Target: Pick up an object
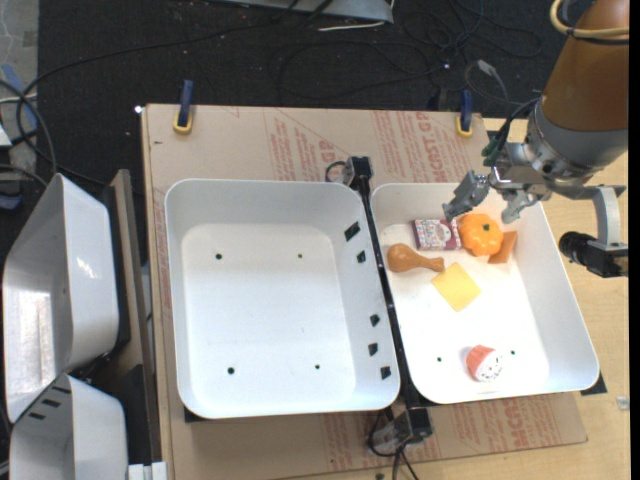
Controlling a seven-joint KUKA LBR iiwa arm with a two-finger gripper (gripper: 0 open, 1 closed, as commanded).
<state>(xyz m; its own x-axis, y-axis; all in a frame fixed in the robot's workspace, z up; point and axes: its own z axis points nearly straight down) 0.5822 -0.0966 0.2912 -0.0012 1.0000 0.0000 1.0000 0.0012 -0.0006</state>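
- The gripper (492,198) hangs over the far edge of the right bin (560,298), reaching in from the right below the arm's orange band (595,58).
- Its two fingers (462,200) are spread apart, released, with nothing between them.
- An orange pumpkin-shaped toy (481,235) lies in the far part of the right bin, just below the gap between the fingers; the left finger's tip comes down near its upper left and the right finger near its upper right. Whether either finger touches it cannot be told.
- A small orange block (505,247) sits against the pumpkin's right side.
- A pink-and-white packet (434,233) lies just to the pumpkin's left, touching or nearly touching it, below the left finger.
- A tan drumstick-shaped toy (412,260) lies nearer the bin's left wall, in front of the packet.
- A yellow slice (456,287) lies near the bin's middle, just in front of the pumpkin and packet.
- A small red-and-white toy (484,364) sits toward the near edge of the right bin, well apart from the others.
- The left bin (200,208) lies beside the right one, their walls meeting along a black divider strip (376,278).
- Both bins rest on a brown board (260,138) held by two clamps (183,108) at its far edge.
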